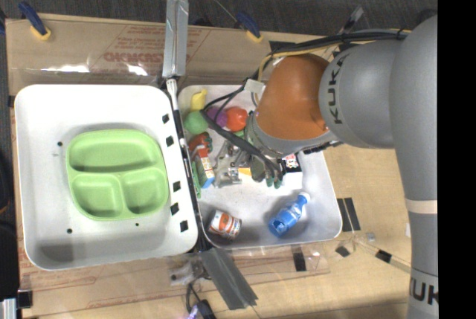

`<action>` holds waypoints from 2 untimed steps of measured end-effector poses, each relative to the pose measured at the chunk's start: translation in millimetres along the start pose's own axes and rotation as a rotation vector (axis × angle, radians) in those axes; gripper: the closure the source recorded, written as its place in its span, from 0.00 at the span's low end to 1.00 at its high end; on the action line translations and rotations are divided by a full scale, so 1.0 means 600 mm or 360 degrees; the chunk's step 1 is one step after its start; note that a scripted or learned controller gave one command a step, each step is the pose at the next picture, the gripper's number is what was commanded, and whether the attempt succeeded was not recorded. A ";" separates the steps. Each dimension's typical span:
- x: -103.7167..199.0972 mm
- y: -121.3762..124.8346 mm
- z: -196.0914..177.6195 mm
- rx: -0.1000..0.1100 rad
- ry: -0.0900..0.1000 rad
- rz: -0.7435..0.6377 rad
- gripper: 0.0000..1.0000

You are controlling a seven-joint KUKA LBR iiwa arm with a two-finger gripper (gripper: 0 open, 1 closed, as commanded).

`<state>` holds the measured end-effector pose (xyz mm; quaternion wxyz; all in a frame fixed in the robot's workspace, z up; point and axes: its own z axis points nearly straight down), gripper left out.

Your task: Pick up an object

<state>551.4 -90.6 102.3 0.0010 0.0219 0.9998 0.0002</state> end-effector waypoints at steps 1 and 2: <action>-0.085 0.047 -0.216 0.0001 -0.0020 0.0167 1.00; -0.130 0.080 -0.291 0.0001 -0.0006 0.0292 1.00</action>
